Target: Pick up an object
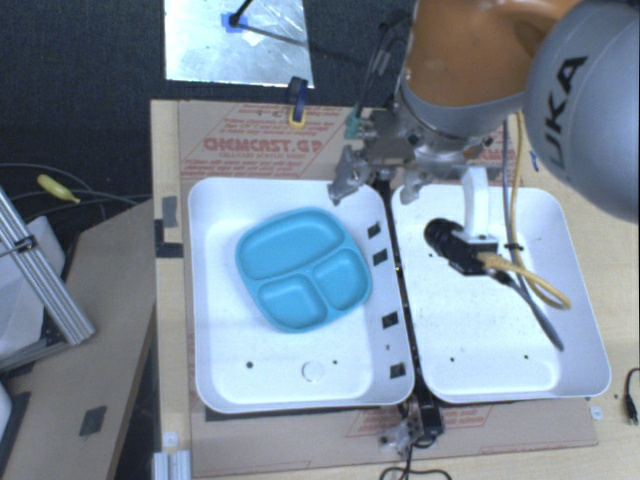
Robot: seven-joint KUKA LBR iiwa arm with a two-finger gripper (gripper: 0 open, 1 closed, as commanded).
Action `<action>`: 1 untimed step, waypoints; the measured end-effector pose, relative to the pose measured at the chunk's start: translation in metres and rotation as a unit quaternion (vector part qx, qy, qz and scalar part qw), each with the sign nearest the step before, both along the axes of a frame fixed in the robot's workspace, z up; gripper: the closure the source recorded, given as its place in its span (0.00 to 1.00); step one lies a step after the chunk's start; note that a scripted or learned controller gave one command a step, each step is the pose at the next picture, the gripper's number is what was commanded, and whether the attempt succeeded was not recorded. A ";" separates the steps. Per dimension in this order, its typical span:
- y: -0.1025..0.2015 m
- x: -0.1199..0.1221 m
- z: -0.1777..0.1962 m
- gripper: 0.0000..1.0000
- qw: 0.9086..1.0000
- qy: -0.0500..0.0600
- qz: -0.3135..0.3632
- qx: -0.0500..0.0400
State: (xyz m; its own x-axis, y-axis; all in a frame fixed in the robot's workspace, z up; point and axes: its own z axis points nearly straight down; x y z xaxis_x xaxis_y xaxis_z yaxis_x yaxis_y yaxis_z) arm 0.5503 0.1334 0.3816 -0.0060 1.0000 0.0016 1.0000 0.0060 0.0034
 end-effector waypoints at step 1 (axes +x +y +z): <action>0.014 -0.062 0.081 0.00 1.000 -0.002 0.001 0.001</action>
